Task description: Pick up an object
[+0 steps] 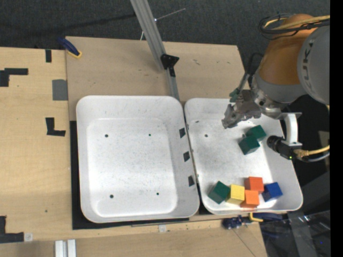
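The grey arm [305,52] reaches in from the right, its orange band uppermost. Its hand [231,119] points down and leftward.

Pale wooden bench [123,68] on dark carpet floor [64,7]

1 fixed camera looks down at a slant from above the tan wooden bench [123,63]. Both shallow white plastic bins [91,111] fit in view, moderately near.

A grey metal pole [153,28] is slanting across my wooden bench [118,63] toward the bins, black tape marks [52,126] are sitting on its left part, and a blue-and-yellow clamp [70,46] is lying near the back edge.
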{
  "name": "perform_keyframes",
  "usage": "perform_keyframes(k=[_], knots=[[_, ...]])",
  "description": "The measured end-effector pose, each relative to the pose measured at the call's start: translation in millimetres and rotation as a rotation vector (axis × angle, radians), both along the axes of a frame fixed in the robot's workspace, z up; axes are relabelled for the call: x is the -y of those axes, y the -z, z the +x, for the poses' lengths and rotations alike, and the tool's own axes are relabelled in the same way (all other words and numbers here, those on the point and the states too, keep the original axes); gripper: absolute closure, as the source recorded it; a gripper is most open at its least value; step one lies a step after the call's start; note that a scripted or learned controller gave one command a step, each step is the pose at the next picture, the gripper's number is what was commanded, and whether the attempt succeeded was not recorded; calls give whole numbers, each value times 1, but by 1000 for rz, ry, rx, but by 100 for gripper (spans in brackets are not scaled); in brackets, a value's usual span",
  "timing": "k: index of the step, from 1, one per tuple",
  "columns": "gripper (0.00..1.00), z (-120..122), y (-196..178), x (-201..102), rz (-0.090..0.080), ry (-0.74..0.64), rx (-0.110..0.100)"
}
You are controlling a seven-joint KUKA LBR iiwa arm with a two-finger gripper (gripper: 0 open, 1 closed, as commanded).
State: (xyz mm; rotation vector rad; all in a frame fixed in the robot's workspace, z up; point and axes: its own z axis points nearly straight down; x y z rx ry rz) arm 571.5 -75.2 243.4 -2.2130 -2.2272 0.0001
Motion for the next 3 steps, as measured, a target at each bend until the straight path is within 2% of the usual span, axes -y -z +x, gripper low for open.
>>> perform_keyframes(k=[1, 3], knots=[[100, -6, 14, -53, 0, 0, -1], [100, -20, 5, -170, 1, -1, -1]])
